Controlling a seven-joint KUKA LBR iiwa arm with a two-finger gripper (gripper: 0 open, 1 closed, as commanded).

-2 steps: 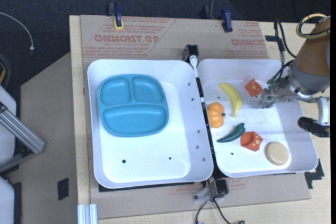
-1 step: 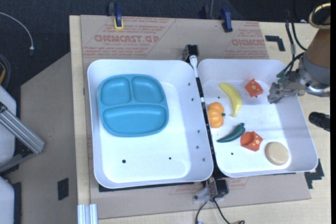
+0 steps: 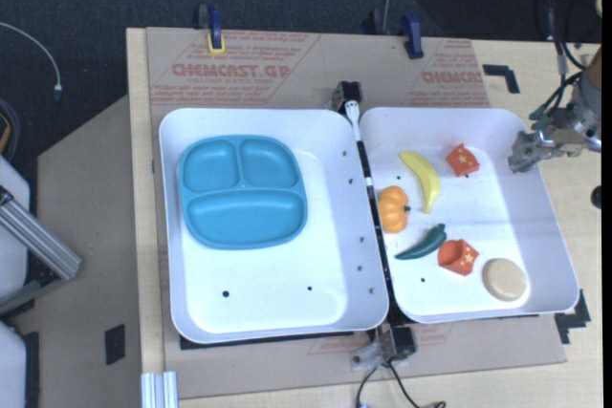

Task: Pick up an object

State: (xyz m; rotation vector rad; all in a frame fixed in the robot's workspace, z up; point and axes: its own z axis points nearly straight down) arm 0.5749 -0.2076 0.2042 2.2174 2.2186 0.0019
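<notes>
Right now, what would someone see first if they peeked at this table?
Probably the big blue divided plate, sitting alone in the left bin. Next, the bright toy food in the right bin: a yellow banana beside an orange pumpkin, two red pieces, a dark green pepper and a pale round bun. The gripper hovers at that bin's far right edge.

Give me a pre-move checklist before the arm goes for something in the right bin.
1. End effector over the right bin, at its right rim: ok.
2. Nothing between its fingers: cannot tell.
3. Banana lying free of its neighbours: ok.
4. Orange pumpkin clear of the bin wall: not ok, it sits against the left wall.
5. Green pepper separate from the red piece: not ok, they touch.
6. Round tan piece standing alone: ok.
</notes>
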